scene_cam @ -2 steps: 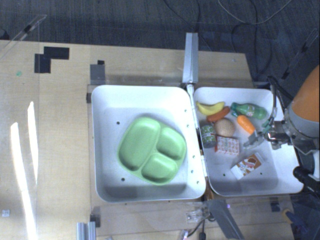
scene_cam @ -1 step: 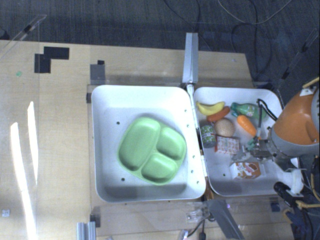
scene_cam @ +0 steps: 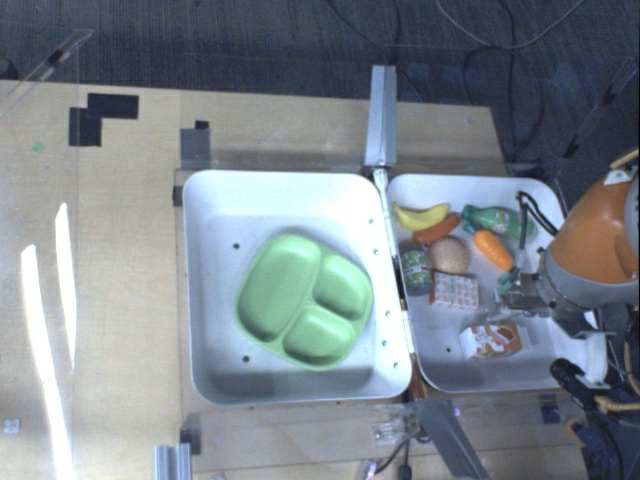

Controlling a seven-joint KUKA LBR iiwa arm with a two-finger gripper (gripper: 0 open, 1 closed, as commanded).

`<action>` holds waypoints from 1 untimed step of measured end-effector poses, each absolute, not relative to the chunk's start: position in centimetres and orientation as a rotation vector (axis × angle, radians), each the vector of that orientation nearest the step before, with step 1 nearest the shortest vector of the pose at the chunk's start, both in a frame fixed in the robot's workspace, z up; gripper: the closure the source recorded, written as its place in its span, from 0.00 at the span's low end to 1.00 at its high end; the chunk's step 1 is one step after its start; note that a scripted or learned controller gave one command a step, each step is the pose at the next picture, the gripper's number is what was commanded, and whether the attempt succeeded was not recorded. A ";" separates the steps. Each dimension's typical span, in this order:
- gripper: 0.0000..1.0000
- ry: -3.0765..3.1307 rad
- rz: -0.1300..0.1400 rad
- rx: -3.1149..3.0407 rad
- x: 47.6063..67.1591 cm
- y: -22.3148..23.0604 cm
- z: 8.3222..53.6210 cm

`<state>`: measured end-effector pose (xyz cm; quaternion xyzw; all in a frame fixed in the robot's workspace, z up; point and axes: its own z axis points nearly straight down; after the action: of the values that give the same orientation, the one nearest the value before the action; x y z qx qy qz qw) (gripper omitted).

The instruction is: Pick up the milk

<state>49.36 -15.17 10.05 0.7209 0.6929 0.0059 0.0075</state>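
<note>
The milk [scene_cam: 491,340] is a small white carton with an orange-brown print. It lies on its side near the front of the right bin [scene_cam: 440,366]. My gripper [scene_cam: 514,291] hangs over the right side of that bin, just above and slightly right of the carton, beside the carrot [scene_cam: 492,250]. The grey arm with its orange band [scene_cam: 603,238] comes in from the right and hides the bin's right wall. Nothing visibly hangs from the gripper.
In the right bin lie a banana [scene_cam: 421,214], a red pepper [scene_cam: 436,230], a green bottle [scene_cam: 493,218], a brown egg-shaped item [scene_cam: 450,256], a green can [scene_cam: 414,268] and a red-patterned box [scene_cam: 455,290]. The left bin [scene_cam: 215,218] holds a green divided plate [scene_cam: 305,299].
</note>
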 end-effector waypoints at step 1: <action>0.00 2.167 0.018 2.254 49.3 -15.2 10.0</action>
<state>49.35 -15.16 10.04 0.7208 0.6931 0.0058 0.0074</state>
